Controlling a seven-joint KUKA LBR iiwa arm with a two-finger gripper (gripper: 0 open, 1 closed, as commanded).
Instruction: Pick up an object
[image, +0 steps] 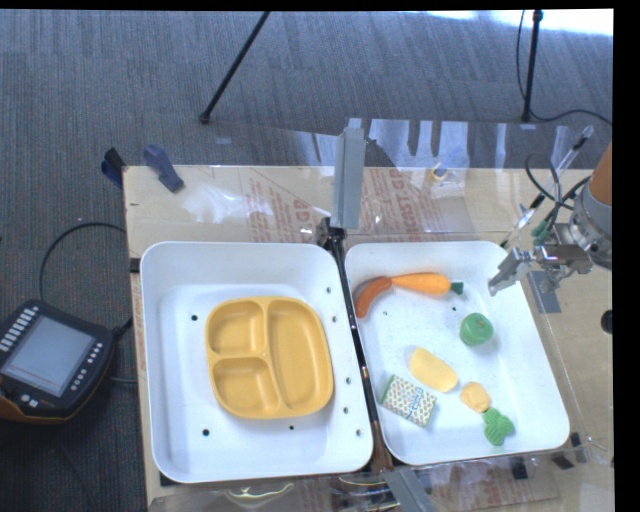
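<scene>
End effector (525, 262) hovers over the right bin's (530, 425) upper right edge, finger state indeterminate, holding nothing visible. Nearest candidate: green ball (477, 328), judged light, smooth, liable to roll; grasp across its middle.

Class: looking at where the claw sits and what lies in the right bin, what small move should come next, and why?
Probably move the claw inward and down toward the green ball. The claw hovers at the right bin's far right edge, and the ball lies nearest, apart from other items.
</scene>
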